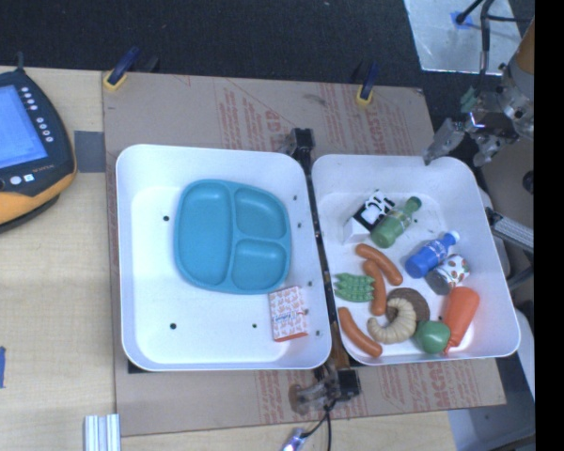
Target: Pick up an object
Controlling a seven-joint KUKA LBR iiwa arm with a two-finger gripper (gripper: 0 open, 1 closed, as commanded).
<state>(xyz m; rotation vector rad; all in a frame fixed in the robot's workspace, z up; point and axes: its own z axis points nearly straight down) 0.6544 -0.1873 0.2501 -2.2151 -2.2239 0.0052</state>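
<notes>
Objects for the pick all sit in the right bin [489, 214]: green bottle [397, 222], blue bottle [430, 254], carrot [461, 314], sausages, a doughnut. My pincer [461, 139] hangs just past that bin's far right corner, fingers look spread and empty. I'd go for the green bottle, it lies nearest that corner with bare floor around it; the pile toward the bin's near edge is too cluttered. Line the fingers across its narrow width before descending. Left of the bin: second bin with blue plate [233, 236].
</notes>
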